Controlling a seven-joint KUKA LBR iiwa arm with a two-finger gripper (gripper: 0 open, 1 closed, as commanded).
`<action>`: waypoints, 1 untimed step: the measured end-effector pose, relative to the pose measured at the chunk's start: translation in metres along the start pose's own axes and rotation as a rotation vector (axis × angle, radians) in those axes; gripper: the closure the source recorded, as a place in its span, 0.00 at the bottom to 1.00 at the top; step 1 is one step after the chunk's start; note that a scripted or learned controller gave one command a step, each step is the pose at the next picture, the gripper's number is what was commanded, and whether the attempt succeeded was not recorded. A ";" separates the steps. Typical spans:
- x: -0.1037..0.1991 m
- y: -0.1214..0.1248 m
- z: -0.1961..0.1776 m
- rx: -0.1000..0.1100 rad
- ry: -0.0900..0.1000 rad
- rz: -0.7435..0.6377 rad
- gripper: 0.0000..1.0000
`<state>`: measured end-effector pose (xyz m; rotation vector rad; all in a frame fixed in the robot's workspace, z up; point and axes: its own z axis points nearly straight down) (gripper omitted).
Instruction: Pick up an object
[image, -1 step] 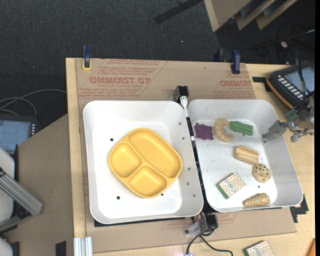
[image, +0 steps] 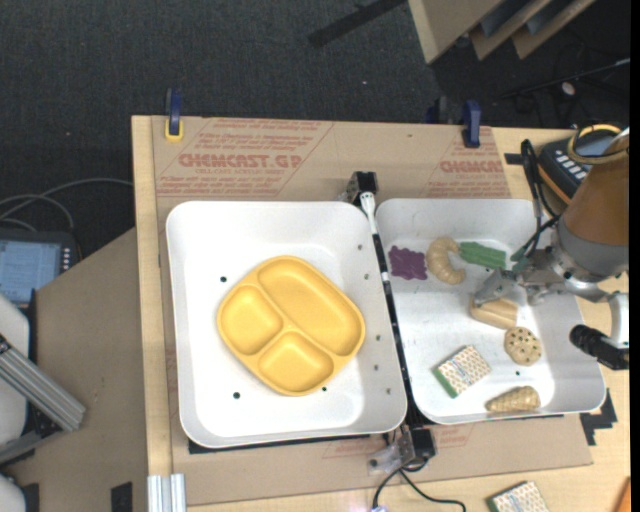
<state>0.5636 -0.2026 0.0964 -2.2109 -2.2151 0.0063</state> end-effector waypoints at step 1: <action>-0.003 0.003 -0.018 -0.013 -0.007 0.001 1.00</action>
